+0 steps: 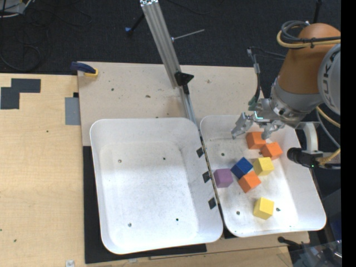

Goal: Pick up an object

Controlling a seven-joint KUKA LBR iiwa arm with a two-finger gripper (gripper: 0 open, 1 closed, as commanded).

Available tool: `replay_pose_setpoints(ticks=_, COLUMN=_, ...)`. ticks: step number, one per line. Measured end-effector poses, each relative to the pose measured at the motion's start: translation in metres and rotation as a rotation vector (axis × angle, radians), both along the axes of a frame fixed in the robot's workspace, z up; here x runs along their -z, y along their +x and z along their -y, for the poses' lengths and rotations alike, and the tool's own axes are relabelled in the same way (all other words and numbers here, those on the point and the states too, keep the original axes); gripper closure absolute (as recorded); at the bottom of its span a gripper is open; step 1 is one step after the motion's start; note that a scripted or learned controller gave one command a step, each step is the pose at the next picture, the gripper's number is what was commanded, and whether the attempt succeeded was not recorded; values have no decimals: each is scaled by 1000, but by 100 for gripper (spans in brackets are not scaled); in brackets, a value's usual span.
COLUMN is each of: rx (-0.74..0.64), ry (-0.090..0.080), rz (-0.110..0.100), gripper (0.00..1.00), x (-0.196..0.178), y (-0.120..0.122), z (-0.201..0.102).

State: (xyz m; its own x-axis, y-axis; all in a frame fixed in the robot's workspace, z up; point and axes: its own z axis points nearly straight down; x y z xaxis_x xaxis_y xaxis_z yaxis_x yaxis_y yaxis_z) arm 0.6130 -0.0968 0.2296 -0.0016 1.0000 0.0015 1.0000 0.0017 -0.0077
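Nearest the lens, the left bin [150, 216] lies bare. Right bin [300, 218] holds the blocks, clustered mid-right of frame. My claw [257, 128] hangs spread wide over the orange block [255, 140]; its orange neighbour [272, 150] touches, so I risk nudging both.

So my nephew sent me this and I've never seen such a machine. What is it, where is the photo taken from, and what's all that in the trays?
It is a robot arm, grey and orange, reaching in from the right. One fixed camera looks down at a slant on a bench with two shallow white bins. The left bin and the right bin sit side by side. The right one holds small blocks: three orange, two yellow, one blue and one purple. The arm's pincer is open just above the farthest orange block, with nothing gripped yet. Its job is to pick up an object.
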Motion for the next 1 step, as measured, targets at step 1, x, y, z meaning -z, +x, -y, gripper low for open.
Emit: replay_pose_setpoints(ticks=1, rx=1, ry=-1, rz=5, gripper=0, x=-2, y=1, z=1)
